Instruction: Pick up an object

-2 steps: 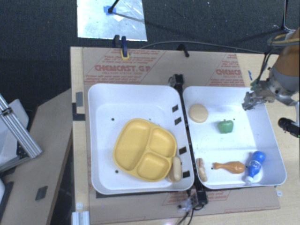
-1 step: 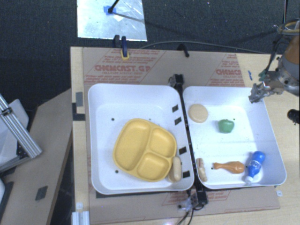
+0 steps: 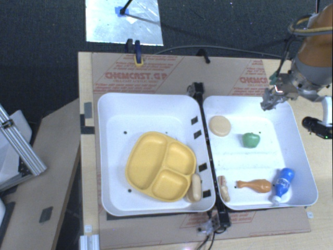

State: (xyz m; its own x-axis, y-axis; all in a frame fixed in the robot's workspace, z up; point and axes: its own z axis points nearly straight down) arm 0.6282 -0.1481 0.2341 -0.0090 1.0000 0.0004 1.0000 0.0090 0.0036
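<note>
We cannot tell the gripper's (image 3: 271, 101) state — it hangs over the right bin's (image 3: 291, 120) far rim, and we risk clipping that wall descending

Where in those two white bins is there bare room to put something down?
Left bin: free along the far strip behind the yellow divided plate. Right bin: open in the middle, between the green pepper and the drumstick. Crowded along the near edge by the blue bottle.
</note>
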